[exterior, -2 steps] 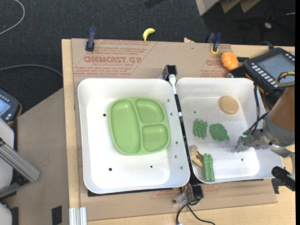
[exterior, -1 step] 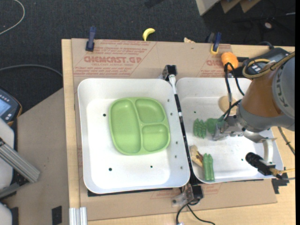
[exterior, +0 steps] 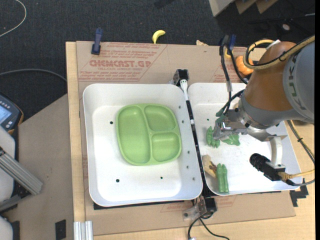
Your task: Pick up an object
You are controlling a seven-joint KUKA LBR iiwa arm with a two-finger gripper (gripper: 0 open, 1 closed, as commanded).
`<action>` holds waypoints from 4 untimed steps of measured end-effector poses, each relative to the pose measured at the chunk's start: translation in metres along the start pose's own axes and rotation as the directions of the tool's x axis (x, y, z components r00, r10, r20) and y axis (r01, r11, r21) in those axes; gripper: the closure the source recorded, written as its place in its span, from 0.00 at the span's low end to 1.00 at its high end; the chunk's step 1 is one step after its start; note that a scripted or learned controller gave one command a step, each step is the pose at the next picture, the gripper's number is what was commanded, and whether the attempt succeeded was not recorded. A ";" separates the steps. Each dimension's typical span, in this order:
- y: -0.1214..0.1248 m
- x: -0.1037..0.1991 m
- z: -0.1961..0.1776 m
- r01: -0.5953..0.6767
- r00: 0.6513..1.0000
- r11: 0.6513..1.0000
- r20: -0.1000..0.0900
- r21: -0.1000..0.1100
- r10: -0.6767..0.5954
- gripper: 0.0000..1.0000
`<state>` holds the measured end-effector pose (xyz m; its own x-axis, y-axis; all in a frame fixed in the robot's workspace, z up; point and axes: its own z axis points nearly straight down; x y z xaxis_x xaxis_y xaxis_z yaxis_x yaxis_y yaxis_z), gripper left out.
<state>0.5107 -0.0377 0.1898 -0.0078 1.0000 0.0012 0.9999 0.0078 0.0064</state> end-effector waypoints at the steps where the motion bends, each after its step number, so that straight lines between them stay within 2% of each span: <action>1: -0.031 0.098 -0.040 0.002 1.000 1.000 -0.002 0.003 -0.002 1.00; 2: -0.028 0.102 -0.166 -0.004 1.000 1.000 -0.001 -0.008 0.004 1.00; 3: -0.021 0.048 -0.007 -0.015 1.000 1.000 0.002 0.019 0.015 1.00; 4: -0.006 0.012 -0.250 -0.008 1.000 1.000 0.003 -0.014 0.008 1.00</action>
<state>0.5032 -0.0262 0.4396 0.0001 1.0000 -0.0017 0.9998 -0.0001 0.0201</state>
